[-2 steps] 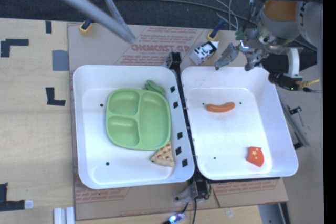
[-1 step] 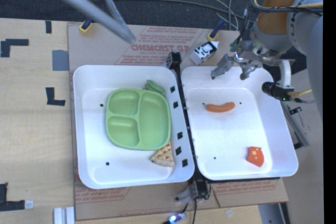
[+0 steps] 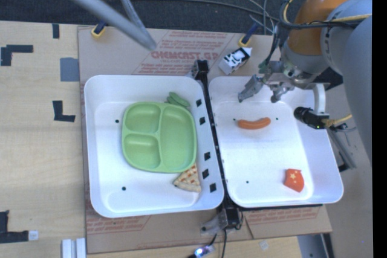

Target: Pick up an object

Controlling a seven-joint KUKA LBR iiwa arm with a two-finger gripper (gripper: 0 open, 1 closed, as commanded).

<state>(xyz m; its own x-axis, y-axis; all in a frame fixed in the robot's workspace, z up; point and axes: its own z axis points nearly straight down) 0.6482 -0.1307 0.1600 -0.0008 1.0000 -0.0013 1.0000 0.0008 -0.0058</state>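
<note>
Claw (image 3: 265, 92): open, holding nothing, at upper right of the frame, above the right bin (image 3: 314, 148).
Sausage (image 3: 254, 124): on the right bin's floor, just below the claw.

Arm hanging over the far edge of the right bin, two bins below.

The gripper (image 3: 263, 90) is hovering above the right bin (image 3: 266, 172), its fingers spread apart and holding nothing, just beyond a sausage (image 3: 253, 124) lying crosswise. A red wedge-shaped piece (image 3: 294, 180) is sitting near that bin's front right corner, well apart from the sausage. In the left bin (image 3: 100, 130), a green divided plate (image 3: 159, 136) is lying flat, with a pizza slice (image 3: 188, 179) touching its front right edge.
</note>
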